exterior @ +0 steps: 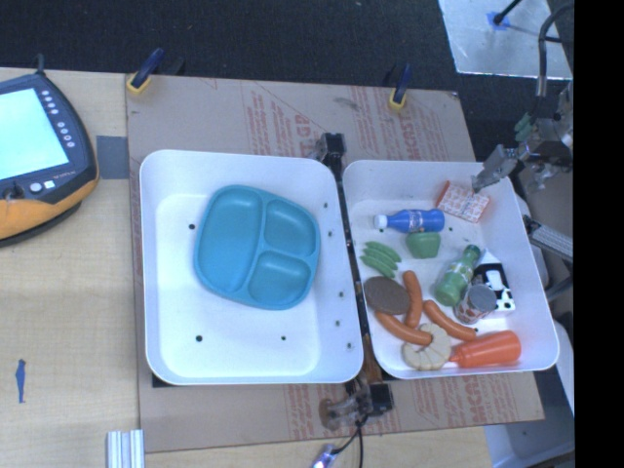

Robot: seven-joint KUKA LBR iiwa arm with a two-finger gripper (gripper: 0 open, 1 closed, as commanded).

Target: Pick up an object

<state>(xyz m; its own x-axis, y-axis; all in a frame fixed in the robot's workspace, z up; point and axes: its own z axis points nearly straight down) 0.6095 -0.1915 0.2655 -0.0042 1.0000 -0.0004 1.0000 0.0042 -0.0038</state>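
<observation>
Two white bins sit on cardboard over a wooden bench. At the frame's right edge my gripper [485,176] hovers above the right bin [542,291], near the pink checkered packet [462,203]. A blue bottle [411,221] lies left of it.

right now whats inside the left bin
The left bin holds one thing: a blue divided plate lying flat, its three compartments bare. A few dark dots mark the bin floor. Whatever lies under the plate is covered.
</observation>
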